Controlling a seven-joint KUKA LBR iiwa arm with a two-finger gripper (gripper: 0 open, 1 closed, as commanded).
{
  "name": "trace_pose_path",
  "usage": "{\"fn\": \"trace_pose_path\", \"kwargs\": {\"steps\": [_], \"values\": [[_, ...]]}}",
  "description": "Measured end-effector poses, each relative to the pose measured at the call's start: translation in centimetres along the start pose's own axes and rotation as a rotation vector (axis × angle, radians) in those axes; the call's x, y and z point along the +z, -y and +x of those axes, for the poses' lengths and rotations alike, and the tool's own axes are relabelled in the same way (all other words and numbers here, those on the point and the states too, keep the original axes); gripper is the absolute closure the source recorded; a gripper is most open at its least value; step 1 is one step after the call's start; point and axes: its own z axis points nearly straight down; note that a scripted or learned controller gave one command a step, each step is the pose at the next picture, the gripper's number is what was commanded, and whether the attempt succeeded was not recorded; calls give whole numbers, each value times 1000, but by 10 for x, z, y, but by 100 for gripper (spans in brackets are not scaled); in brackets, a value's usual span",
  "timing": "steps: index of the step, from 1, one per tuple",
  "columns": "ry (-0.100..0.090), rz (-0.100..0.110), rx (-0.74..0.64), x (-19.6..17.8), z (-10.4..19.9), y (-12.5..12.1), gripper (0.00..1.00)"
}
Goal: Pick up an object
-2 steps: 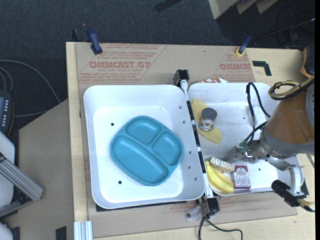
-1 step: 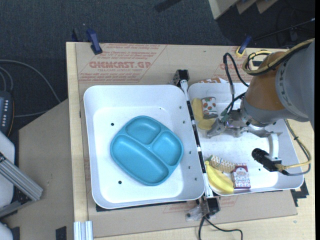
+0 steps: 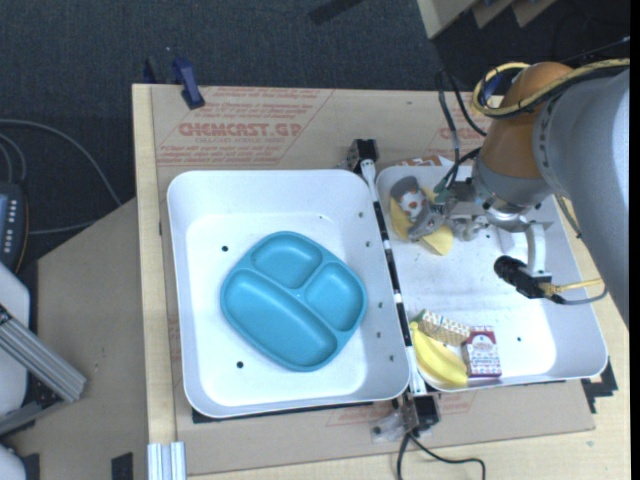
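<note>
Left bin (image 3: 200, 298): one blue tray (image 3: 292, 300) | right bin (image 3: 570, 338): one banana (image 3: 438, 360) | fingers (image 3: 447, 218): state unclear

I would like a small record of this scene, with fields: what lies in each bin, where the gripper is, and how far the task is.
left bin: one blue divided plate, lying flat near the middle
right bin: banana and small red box at the near edge; yellow piece and other small items at the far end, under the gripper
gripper: low over the far end of the right bin, close to the yellow piece
arm: reaches in from the right
task state: no object seen lifted
</note>
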Motion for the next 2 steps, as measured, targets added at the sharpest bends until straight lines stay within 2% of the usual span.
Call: {"fn": "trace_pose_path", "kwargs": {"steps": [1, 2], "values": [[2, -1, -1, -10, 0, 0, 100], [-1, -2, 0, -101, 58, 30, 100]]}}
